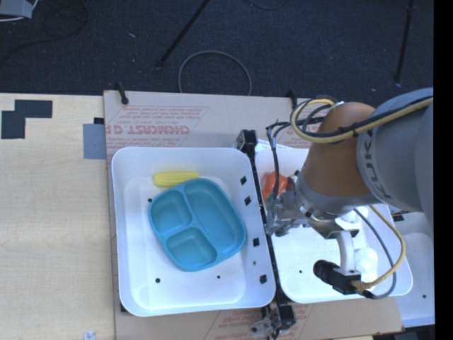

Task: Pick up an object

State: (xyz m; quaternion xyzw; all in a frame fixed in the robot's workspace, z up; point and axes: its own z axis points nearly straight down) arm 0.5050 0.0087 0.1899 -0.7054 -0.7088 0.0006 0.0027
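In the left bin (134, 289) a blue plate (196, 222) with three compartments lies flat. A yellow banana-shaped thing (175, 178) rests just behind the plate, near the bin's back wall. My gripper (283, 214) hangs low over the left side of the right bin (304, 289), close to the divider between the bins. An orange thing (274, 183) peeks out just behind the gripper, against the right bin's left wall, mostly hidden by the wrist. What lies straight under the gripper is covered by the arm.
The arm's grey and orange body (354, 161) covers most of the right bin's back half. A black clamp (248, 142) stands at the back where the bins meet. Cardboard (163, 122) lies under both bins on a pale wooden bench (49, 225).
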